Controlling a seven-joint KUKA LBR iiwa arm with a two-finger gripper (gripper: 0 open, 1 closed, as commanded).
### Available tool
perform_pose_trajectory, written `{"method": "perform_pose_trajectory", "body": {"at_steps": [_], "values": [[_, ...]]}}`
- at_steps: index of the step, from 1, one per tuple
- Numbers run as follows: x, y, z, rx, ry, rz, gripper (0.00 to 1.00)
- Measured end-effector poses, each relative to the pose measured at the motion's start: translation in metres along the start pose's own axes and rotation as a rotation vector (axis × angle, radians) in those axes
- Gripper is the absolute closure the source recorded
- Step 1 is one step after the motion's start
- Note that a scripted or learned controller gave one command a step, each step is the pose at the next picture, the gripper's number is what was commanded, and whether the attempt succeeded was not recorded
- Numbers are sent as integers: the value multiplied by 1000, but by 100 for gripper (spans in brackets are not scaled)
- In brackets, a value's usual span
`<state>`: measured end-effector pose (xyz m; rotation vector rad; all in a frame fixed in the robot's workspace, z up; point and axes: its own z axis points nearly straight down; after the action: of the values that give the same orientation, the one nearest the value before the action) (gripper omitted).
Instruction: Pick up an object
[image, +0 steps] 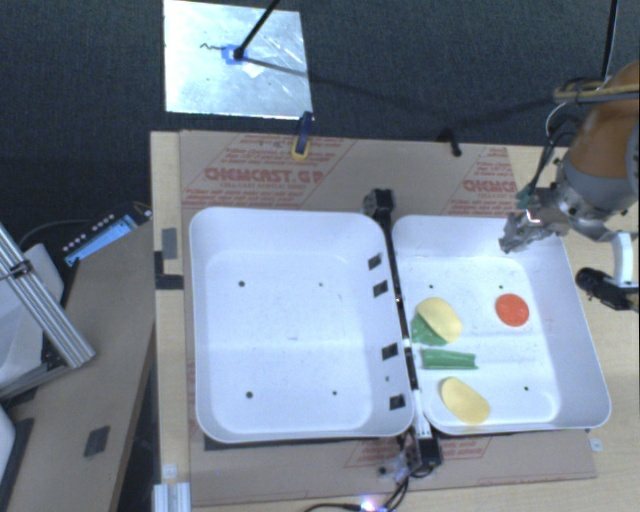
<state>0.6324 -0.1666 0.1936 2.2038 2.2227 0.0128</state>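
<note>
In the right bin (560, 290) lie an orange-red disc (512, 310), a yellow oval piece (440, 318) overlapping a green piece (427, 331), a green strip (447, 359) and a second yellow oval (465, 400). My gripper (520, 233) hangs over the bin's far right corner, up and to the right of the orange disc and well apart from every object. Nothing shows between its fingers.
The left bin (290, 320) sits beside the right one, joined along a black hinge line (393, 310). Both rest on a cardboard sheet (260, 170). A shiny metal plate (237, 60) lies at the back, and an aluminium frame (40, 310) stands at the left.
</note>
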Motion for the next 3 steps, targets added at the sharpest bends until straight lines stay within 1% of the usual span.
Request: {"method": "perform_pose_trajectory", "body": {"at_steps": [1, 2, 3], "values": [[78, 42, -91, -2, 3, -5, 100], [112, 41, -220, -3, 2, -1, 100], [157, 40, -257, 7, 3, 0, 100]]}}
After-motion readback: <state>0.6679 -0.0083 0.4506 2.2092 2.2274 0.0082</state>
